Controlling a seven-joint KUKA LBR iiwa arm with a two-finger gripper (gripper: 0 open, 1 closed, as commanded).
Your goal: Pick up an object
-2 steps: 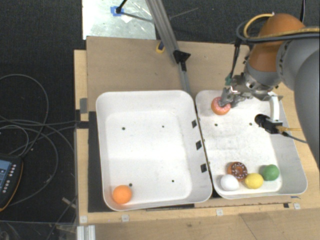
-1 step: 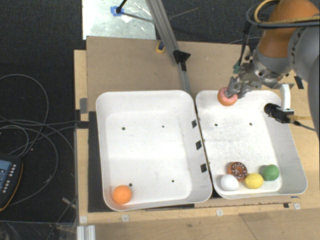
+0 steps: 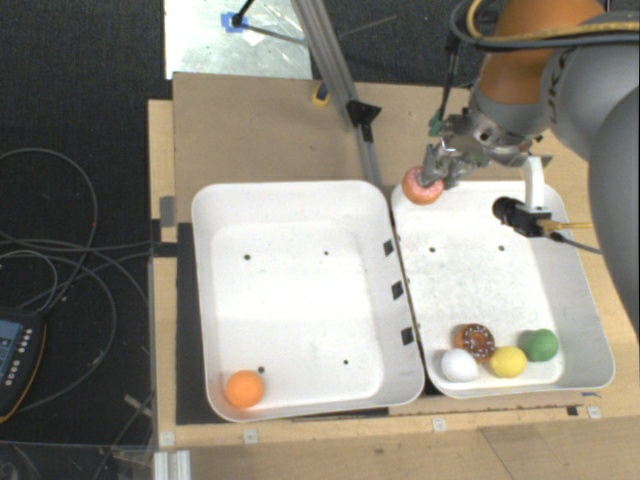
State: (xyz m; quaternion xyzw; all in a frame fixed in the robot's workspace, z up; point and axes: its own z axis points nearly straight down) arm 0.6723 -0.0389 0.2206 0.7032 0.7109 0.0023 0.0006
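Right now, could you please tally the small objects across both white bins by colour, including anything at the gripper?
Orange ball: 1
White ball: 1
Yellow ball: 1
Green ball: 1
Brown frosted doughnut: 1
Pink frosted doughnut, at the gripper: 1
Total: 6

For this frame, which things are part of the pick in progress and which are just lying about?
In the job:
claw
pink doughnut, at the claw's tip over the right bin's far-left corner

Lying about:
orange ball, left bin
brown doughnut, white ball, yellow ball, green ball
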